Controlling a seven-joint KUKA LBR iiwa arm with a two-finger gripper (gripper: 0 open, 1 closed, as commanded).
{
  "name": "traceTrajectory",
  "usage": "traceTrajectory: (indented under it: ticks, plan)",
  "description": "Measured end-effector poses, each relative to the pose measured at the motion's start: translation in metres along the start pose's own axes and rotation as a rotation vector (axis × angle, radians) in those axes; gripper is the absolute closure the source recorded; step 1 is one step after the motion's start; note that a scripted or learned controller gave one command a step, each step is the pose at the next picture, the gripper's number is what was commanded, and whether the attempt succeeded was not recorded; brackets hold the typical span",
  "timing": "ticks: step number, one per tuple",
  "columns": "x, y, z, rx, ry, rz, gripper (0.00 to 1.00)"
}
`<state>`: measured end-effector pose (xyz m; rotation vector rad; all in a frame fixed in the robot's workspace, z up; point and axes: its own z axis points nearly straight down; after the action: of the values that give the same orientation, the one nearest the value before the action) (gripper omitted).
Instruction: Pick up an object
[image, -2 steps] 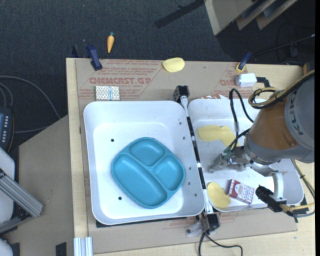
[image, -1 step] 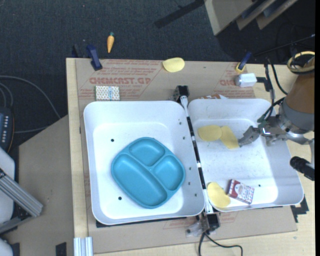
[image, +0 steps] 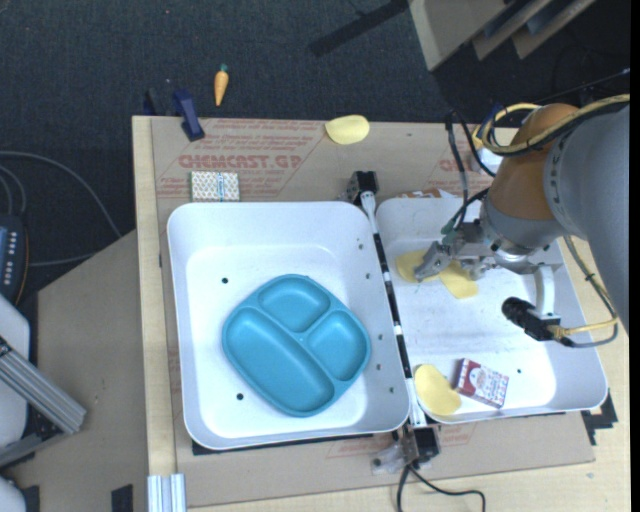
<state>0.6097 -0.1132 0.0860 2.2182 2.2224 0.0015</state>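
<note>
The right bin (image: 570, 350) holds a flat yellow piece (image: 407, 266) by its left wall and a second yellow piece (image: 461, 286) just right of it. My gripper (image: 443, 258) hangs low over the gap between these two pieces, at the end of the grey arm with its orange band (image: 525, 170). I see nothing lifted by it. Near the front of the same bin lie a small red and white box (image: 481, 382) and a pale yellow rounded piece (image: 436, 391).
The left bin (image: 200, 250) carries a blue divided plate (image: 296, 343). On the bench behind the bins are a yellow lump (image: 347, 129), a patterned sachet (image: 214, 186) and a blue clip (image: 187, 115). A black cable (image: 530, 318) trails off the arm above the right bin.
</note>
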Motion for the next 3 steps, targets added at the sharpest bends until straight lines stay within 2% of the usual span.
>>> traceTrajectory:
  ticks: [1,2,3]
  plan:
    - [-0.030,0.025,0.001,0.000,-0.001,0.001,0.00]
    - [-0.007,0.007,0.001,0.004,0.001,0.001,0.00]
    - [-0.007,0.007,-0.009,0.002,-0.001,0.000,1.00]
